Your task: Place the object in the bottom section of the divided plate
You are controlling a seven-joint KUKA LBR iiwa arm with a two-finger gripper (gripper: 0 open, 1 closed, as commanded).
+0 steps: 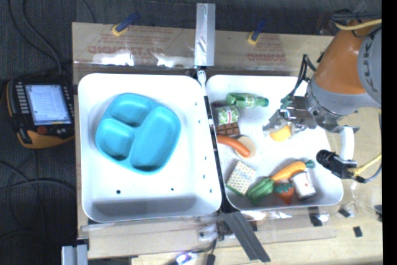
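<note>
The blue divided plate lies in the left bin, with two small sections on its left and one large section on its lower right. My gripper hangs over the upper middle of the right bin, far to the right of the plate. A small yellow object shows between its fingertips, and the fingers look shut on it.
In the right bin lie a green bottle, a small carton, an orange sausage, a patterned packet, a green pepper, a carrot and a white can. The ridge between the bins separates gripper and plate.
</note>
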